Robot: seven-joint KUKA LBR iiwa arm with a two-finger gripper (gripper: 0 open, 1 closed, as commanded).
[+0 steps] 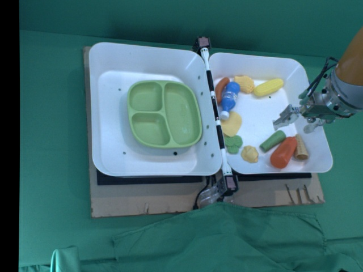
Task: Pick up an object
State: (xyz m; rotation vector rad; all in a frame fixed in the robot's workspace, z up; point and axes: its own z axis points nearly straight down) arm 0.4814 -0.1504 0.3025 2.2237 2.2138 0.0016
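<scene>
Gripper [299, 119] hung over right bin [317, 164], fingers spread, nothing between them | nearest targets: green cucumber [273, 140] just below-left, orange carrot [283, 152] and waffle cone [300, 147] directly beneath | advice: pick cucumber, straddle its narrow width, descend straight, avoid nudging carrot touching alongside.

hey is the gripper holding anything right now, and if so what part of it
Nothing is held. The gripper hangs over the right bin with its fingers apart and nothing between them, above the green cucumber and the orange carrot.
</scene>
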